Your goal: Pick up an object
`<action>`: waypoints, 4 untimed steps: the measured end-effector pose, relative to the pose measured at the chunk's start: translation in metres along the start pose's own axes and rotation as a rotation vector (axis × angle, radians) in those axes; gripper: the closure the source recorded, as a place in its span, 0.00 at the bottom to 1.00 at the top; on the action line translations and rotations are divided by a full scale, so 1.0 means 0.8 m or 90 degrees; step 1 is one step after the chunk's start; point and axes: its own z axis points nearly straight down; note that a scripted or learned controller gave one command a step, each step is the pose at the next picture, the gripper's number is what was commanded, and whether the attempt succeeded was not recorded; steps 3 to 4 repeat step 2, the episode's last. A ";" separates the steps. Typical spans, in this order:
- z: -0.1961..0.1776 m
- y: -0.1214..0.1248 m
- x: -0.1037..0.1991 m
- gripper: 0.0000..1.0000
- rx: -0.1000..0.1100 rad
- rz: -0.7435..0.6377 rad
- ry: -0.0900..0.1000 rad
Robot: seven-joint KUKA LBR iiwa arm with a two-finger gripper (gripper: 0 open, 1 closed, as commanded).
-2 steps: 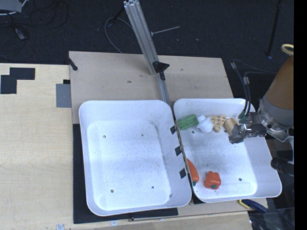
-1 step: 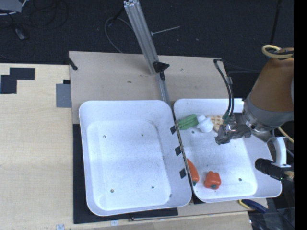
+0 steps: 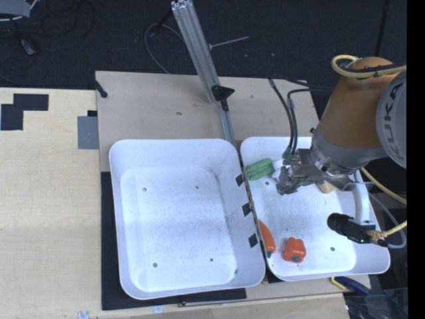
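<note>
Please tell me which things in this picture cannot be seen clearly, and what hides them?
- Gripper, camera view: small and dark under the wrist; what it holds, if anything, is unreadable.
- Green object: too small to identify.
- Orange object: partly behind the bin wall.
- Tan object: mostly covered by the arm.

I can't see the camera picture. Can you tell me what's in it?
A grey and orange robot arm reaches in from the right, its gripper low over the right white bin. That bin holds a green thing near its top left, an orange-red thing near its front, and another orange one by the divider. The left white bin sits beside it.
</note>
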 end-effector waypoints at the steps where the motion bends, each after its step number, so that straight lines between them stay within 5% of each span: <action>1: 0.005 0.013 0.075 1.00 0.000 -0.001 0.000; 2: 0.025 0.015 0.132 1.00 0.001 0.000 0.000; 4: 0.025 0.015 0.132 1.00 0.001 0.000 0.000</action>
